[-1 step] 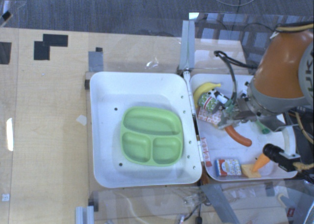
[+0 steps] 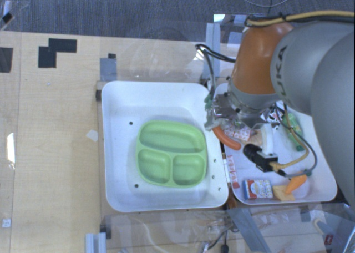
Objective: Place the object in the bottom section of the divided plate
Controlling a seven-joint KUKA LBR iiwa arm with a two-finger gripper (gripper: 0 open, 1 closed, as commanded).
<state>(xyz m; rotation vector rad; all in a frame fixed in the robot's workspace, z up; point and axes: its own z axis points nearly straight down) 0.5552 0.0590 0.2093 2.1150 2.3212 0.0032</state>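
A green divided plate (image 2: pixel 171 153) lies in the left white bin (image 2: pixel 119 135), with one long section at the far side and two smaller ones at the near side; nothing lies in any of them. My gripper (image 2: pixel 218 121) hangs low over the left edge of the right bin (image 2: pixel 321 191), mostly hidden beneath the orange-banded wrist. Just below it an orange sausage-shaped object (image 2: pixel 228 138) lies in the right bin, touching or very near the gripper's tip. I cannot see anything held.
The right bin also holds a small carrot (image 2: pixel 298 182), a yellow wedge (image 2: pixel 283 193), a little printed box (image 2: pixel 257 188), a patterned packet (image 2: pixel 239 132) and a green item (image 2: pixel 292 124). The arm's grey body covers the bin's right side.
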